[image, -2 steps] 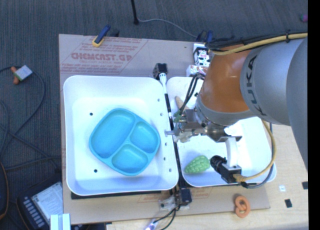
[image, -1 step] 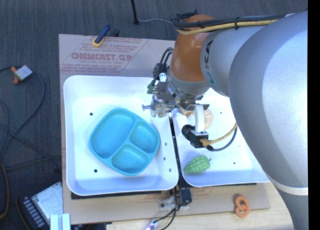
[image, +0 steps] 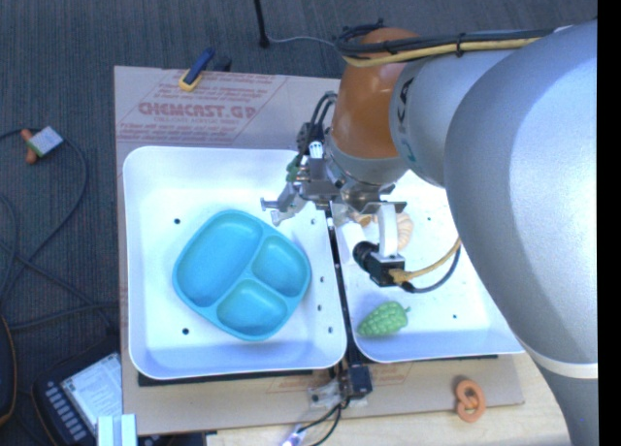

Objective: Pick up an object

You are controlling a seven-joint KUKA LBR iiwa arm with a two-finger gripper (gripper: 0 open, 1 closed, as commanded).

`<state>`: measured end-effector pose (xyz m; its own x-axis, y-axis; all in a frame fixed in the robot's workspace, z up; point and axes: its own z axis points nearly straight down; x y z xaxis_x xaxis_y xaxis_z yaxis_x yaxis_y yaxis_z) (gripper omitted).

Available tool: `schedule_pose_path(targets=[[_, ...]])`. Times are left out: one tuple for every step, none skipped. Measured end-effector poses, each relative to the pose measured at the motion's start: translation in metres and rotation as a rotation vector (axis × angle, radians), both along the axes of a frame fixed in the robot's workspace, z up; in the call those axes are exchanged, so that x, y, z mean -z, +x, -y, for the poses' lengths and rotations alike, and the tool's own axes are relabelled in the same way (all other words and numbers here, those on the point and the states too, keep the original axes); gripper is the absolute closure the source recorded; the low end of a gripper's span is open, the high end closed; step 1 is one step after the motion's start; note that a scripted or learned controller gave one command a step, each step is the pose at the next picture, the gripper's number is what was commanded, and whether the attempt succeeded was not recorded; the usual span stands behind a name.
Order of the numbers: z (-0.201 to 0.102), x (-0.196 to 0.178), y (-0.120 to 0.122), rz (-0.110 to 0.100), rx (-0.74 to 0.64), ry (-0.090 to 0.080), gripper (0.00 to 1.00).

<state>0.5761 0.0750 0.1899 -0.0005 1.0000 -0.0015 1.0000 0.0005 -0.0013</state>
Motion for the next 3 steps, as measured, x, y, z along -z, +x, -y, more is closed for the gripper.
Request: schedule_pose_path(targets=[[-0.056, 0.101, -0.043, 0.011, -0.002, 0.004, 0.00], [-0.060, 0.088, -0.040, 0.022, -0.002, 0.012, 1.00], [-0.135, 0.009, -0.062, 0.000, -0.002, 0.002, 1.00]])
